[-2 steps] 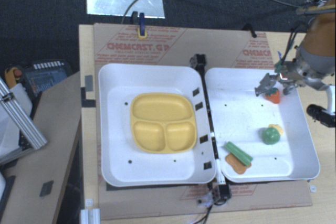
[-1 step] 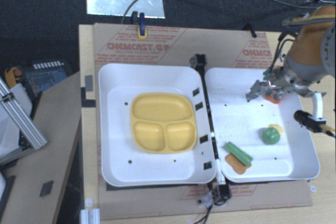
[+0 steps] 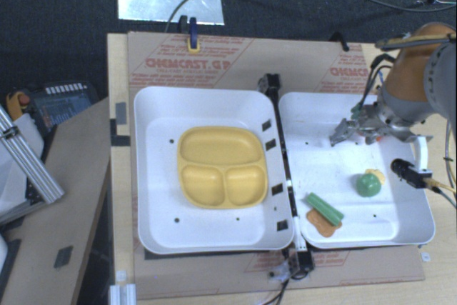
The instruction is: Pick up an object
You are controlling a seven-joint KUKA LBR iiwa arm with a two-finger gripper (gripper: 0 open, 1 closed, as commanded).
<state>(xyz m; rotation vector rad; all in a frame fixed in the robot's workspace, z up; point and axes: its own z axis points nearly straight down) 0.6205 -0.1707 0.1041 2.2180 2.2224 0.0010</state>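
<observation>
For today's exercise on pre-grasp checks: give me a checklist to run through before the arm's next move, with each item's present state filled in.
1. Gripper over the right white bin: ok.
2. Nothing between the fingers: cannot tell.
3. Round green toy unobstructed from above: ok.
4. Green stick-shaped block free of neighbours: not ok, it lies across a flat orange piece.
5. Yellow three-compartment plastic tray apart, in the left bin: ok.

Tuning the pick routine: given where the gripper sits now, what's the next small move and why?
Probably shift the gripper toward the near side of the right bin and centre it above the green round object before descending. The gripper hangs over bare bin floor, apart from all objects; the green stick overlaps the orange piece, a messier target.
</observation>
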